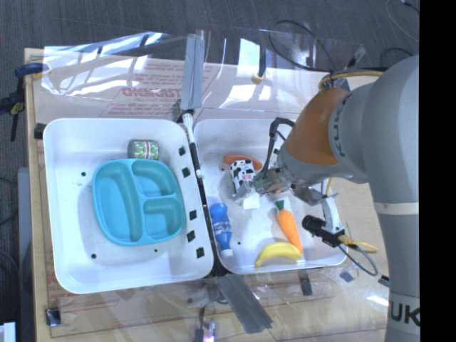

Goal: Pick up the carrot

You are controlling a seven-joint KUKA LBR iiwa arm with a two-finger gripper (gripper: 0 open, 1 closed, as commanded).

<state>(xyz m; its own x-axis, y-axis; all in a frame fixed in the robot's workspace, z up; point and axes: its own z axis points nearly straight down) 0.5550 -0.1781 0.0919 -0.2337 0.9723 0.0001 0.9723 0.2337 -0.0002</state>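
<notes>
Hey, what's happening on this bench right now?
A grey robot arm reaches in from the right over the right bin, its gripper low near the carrot, which lies on the bin floor just above a banana. A blue bottle and a black-and-white cow toy sit nearby. The left bin holds a blue divided tray and a small can. The carrot is not lifted yet.

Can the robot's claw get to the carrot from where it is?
Probably yes. The carrot lies flat in the right bin, nothing on top of it. The claw sits just beside its green end. The banana lies close below, so it might get bumped.
</notes>
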